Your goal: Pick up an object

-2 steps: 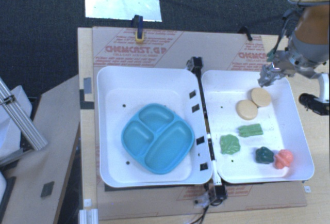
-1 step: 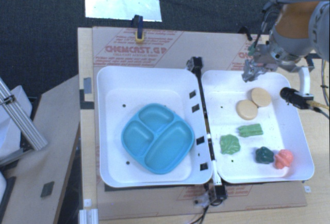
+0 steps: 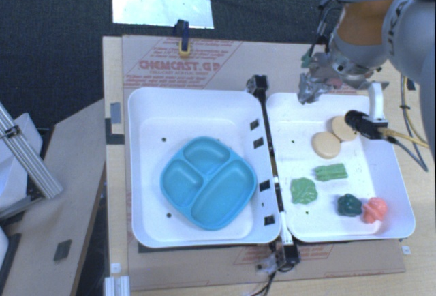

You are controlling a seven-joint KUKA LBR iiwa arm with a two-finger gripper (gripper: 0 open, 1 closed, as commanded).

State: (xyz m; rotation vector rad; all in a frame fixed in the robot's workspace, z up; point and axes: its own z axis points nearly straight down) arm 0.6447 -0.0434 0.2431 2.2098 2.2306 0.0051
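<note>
I take the two tan, smooth round biscuit-shaped discs (image 3: 327, 144) as the likely target, lying overlapped in the right white plastic bin (image 3: 395, 172), with soft green pieces (image 3: 304, 190) nearer the front. My gripper (image 3: 312, 93) hovers beyond the discs over the bin's far rim; I cannot tell its finger state.

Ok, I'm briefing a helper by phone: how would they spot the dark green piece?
Look in the right bin, at the corner nearest the camera. The dark green piece sits there touching a pink piece; it is much darker than the two light green pieces.
</note>
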